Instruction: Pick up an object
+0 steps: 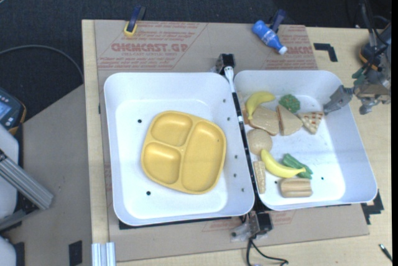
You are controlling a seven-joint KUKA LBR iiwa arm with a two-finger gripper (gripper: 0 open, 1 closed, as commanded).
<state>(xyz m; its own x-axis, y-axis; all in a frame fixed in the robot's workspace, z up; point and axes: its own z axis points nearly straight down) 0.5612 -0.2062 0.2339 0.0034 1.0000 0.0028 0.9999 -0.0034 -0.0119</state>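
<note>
Claw point(341, 99) at right bin point(348, 153) rim (grip unclear); toy foods clustered, bananas point(278, 165) yellow.

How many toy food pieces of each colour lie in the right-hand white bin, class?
Yellow: 2, the curved yellow banana at the top and the curved yellow banana lower down.
Green: 2, the knobbly green broccoli piece and the green bean-like piece.
Tan or brown, bread-like: about 6, overlapping, so uncertain.
Total: about 10.

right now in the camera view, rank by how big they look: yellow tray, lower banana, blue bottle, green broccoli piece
1. yellow tray, by far
2. lower banana
3. blue bottle
4. green broccoli piece
Bottle and broccoli look close, so their order is unsure.
</note>
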